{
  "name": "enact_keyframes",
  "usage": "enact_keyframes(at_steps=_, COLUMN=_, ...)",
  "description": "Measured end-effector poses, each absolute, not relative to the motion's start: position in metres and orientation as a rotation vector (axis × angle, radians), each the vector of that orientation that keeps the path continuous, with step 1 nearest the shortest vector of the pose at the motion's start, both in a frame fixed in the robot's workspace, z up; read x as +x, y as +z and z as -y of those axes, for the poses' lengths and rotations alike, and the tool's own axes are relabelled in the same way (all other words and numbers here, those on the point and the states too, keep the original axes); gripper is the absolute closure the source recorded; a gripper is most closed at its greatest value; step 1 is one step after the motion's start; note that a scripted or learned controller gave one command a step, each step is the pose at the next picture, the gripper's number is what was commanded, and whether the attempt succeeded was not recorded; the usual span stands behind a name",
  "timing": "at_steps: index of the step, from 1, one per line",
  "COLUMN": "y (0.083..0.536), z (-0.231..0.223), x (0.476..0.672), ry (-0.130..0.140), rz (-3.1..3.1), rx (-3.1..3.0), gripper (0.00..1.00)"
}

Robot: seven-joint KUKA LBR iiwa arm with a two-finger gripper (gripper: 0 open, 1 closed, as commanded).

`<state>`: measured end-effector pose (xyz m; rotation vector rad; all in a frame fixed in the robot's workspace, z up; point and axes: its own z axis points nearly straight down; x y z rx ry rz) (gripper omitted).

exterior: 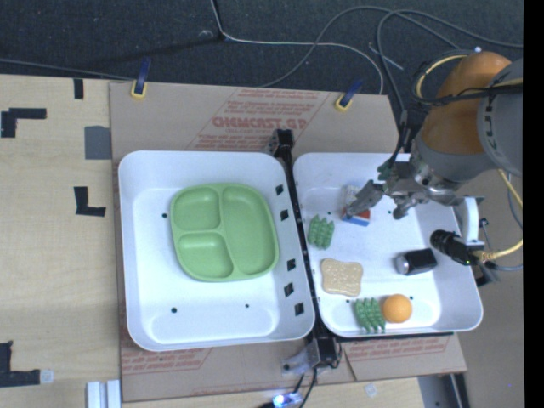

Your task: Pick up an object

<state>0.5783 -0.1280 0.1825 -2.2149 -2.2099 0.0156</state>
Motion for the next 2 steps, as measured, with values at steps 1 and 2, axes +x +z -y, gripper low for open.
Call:
enact_keyframes(at_steps=1, y=0.191, z=0.128, x=0.582, ry=0.002, rz=2.222, rx=-2.219, gripper=0.00)
enact_keyframes(at_steps=2, y=0.146, z=0.123, x=0.576, ry=0.006, rz=2.220, rx=-2.218, gripper=0.00)
